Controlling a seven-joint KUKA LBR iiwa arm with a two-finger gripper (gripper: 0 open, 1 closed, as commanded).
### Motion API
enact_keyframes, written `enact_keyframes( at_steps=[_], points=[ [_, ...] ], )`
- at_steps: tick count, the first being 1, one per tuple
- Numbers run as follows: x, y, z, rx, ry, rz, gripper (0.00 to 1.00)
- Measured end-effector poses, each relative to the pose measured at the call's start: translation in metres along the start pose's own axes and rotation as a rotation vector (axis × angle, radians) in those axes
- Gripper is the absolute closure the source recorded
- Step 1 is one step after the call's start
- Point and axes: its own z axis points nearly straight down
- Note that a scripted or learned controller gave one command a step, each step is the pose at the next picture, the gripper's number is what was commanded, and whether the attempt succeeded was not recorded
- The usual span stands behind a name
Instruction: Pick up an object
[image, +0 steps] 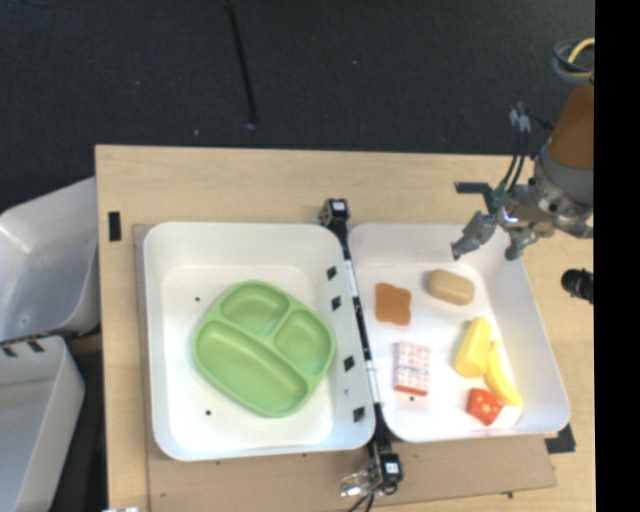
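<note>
Gripper (492, 238): poised above the far right corner of the right bin (530, 320), near its rim; reaches in from the right on the grey arm (570, 140).
Finger state: spread wide, tips pointing down, nothing between them. Judged ready for a descent, not a carry.
Nearest item: tan bread roll (451, 287), just below and slightly left of the fingertips, apart from them. Judged the likeliest pick, being the closest thing under the open span.
Other items, right bin: brown toast slice (393, 304) left of the roll; red-and-white carton (411, 368) further down-left; yellow banana-like piece (474, 348) well below the fingers, touching a second yellow piece that runs toward a small red item (484, 405).
Spacing: roll, toast and carton lie singly with bare floor around each, which leaves room for a finger on either side. The yellow and red pieces are bunched, a harder target.
Left bin (160, 300): holds a green divided tray (264, 346), well apart from the fingers; not in reach of the present pose.
Cut off: the arm's upper part leaves the picture at the right edge.
Hard to make out: the print on the carton and what the red item is.
</note>
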Motion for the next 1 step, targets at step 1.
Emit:
enact_keyframes(
  at_steps=[1],
  points=[
    [0.0003, 0.0022, -0.0071, -0.012, -0.002, -0.002, 0.0]
  ],
)
